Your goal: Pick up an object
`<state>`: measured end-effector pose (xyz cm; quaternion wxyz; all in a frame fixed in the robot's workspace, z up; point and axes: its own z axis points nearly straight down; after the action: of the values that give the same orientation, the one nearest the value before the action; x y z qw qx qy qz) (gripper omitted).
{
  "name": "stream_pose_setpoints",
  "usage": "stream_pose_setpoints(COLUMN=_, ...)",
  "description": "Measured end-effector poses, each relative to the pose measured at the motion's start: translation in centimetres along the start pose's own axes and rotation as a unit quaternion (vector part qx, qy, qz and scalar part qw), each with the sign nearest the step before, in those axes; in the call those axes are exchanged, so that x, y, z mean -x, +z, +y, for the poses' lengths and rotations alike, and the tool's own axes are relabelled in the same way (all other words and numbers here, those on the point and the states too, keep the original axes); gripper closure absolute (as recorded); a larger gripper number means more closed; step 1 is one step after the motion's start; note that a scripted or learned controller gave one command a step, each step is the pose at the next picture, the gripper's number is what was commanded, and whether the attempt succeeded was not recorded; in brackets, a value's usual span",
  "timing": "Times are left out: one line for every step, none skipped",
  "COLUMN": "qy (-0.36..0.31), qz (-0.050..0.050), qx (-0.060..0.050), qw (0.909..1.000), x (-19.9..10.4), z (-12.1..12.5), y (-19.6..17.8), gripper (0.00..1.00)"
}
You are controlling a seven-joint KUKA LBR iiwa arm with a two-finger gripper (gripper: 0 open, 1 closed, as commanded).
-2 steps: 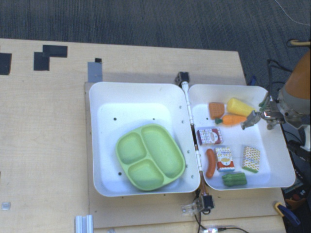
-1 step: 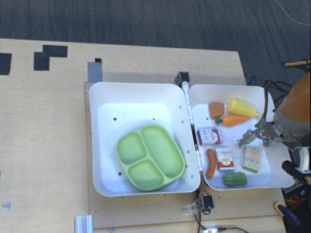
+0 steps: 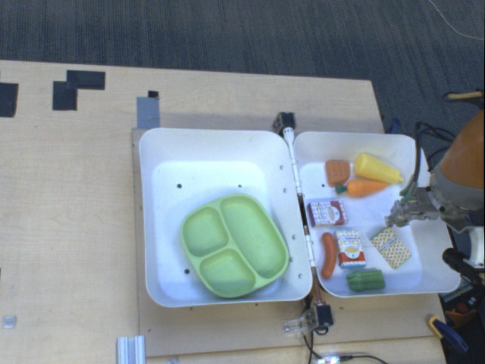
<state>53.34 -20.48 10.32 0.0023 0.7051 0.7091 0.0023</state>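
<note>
Patterned cracker [image 3: 392, 247] lies just below the fingers [image 3: 399, 214]; whether they're apart, I cannot tell

Light wood bench top [image 3: 68, 203] fills most of the view, from 9 o'clock to the centre and down to 6 o'clock. Its far edge runs across at approx. 11 to 1 o'clock. Behind it, at 12 o'clock, dark blue-grey carpet floor [image 3: 227, 21] with fine rib pattern. A thin pale cable [image 3: 443, 14] lies on the carpet at 1 o'clock. On the bench at 10 o'clock there are dark tape patches [image 3: 76, 88], one L-shaped, one cut by the left edge. A small grey bracket [image 3: 148, 112] stands nearer the centre, at approx. 11 o'clock. Light is even and soft, w/ weak shadows only.
</note>
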Motion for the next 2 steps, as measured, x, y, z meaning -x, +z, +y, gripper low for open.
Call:
stream_pose_setpoints(qy=0.0, qz=0.0, qx=0.0, qw=1.0, x=0.0, z=0.0, y=0.0, gripper=0.0)
stream_pose_setpoints(qy=-0.001, qz=0.0, qx=0.002, qw=1.0, x=0.0, z=0.1, y=-1.1, gripper=1.0)
